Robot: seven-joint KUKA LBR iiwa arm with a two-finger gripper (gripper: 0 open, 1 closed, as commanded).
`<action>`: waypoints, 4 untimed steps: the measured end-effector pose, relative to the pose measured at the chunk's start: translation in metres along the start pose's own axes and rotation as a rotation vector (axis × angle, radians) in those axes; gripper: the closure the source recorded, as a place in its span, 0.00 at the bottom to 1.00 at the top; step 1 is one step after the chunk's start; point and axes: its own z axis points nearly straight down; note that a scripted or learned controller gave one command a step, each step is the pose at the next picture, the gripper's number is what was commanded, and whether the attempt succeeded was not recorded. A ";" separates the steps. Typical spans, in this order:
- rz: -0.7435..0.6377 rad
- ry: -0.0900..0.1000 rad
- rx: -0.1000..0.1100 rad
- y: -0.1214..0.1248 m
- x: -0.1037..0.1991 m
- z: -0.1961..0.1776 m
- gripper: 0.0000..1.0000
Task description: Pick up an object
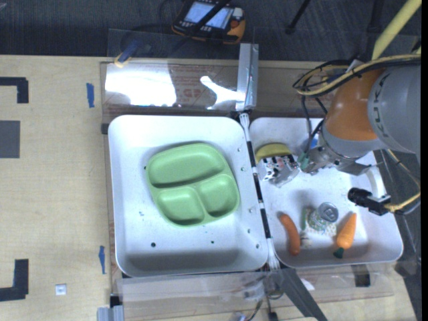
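My gripper [277, 170] hovers low in the back left part of the right bin [388, 246], just in front of a yellow banana [270, 151] that lies against the bin's back left corner. Whether it touches the banana I cannot tell. Further forward in the same bin lie a reddish-orange sausage [289, 233], a small can [322, 220] with a silver top on its side, and an orange carrot [346, 231] with a green tip. Nothing is visibly held.
The left bin [127, 246] holds a green divided plate [192, 182]. A ridge between the two bins [257, 192] runs just left of the gripper. The grey arm with its orange band [351, 116] and cables cover the right bin's back right.
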 end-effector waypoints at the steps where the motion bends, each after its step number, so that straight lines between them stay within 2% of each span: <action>1: 0.257 0.000 0.006 0.009 -0.096 0.002 0.00; 2: 0.025 -0.001 0.001 0.038 -0.113 -0.042 0.00; 3: -0.052 0.027 0.020 0.033 -0.121 -0.002 0.00; 4: -0.058 0.022 0.022 0.033 -0.121 -0.010 1.00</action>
